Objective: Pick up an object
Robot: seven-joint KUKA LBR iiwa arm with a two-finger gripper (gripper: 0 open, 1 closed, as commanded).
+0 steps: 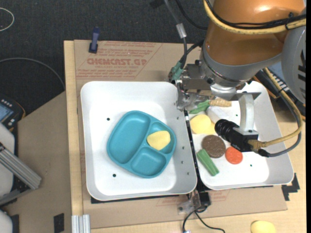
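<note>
While the arm's orange band hides most of the right bin [272,171], the tool [194,100] sits at its upper left corner, grip state impossible to tell. Nearby lie a pale yellow object [201,124], brown disc [213,145], green stick [207,161].

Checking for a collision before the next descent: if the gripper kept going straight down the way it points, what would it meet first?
Most likely the green piece lying under the gripper at the right bin's far left corner, with the pale yellow item just beside it. Depth is hard to judge from this slanted view.
</note>
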